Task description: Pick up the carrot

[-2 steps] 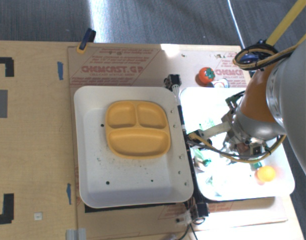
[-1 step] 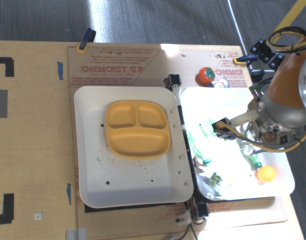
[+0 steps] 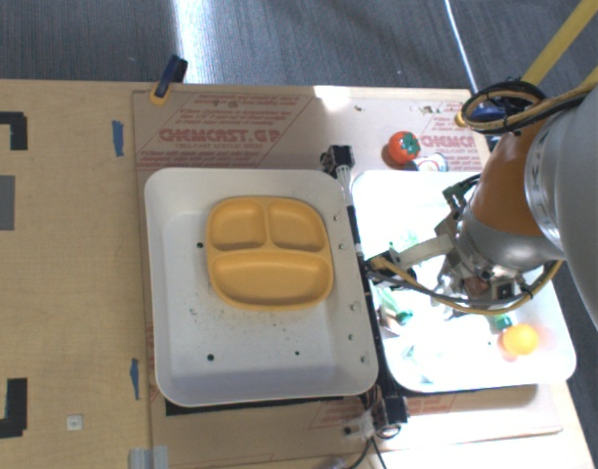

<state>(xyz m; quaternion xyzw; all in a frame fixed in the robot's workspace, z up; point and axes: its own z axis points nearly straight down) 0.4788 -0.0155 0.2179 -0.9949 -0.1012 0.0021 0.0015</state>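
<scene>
While the gripper (image 3: 472,289) hangs low over the right bin (image 3: 416,195), its finger state cannot be told; no carrot can be made out. Left bin (image 3: 172,291) holds a yellow divided plate (image 3: 270,250). Cardboard (image 3: 231,130) covers the wooden bench (image 3: 55,291); grey carpet (image 3: 279,27) lies beyond.

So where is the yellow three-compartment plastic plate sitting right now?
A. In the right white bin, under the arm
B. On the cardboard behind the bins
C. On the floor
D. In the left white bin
D: the yellow three-compartment plastic plate lies flat in the left white bin, while the grey arm with the orange band reaches over the right white bin.
</scene>
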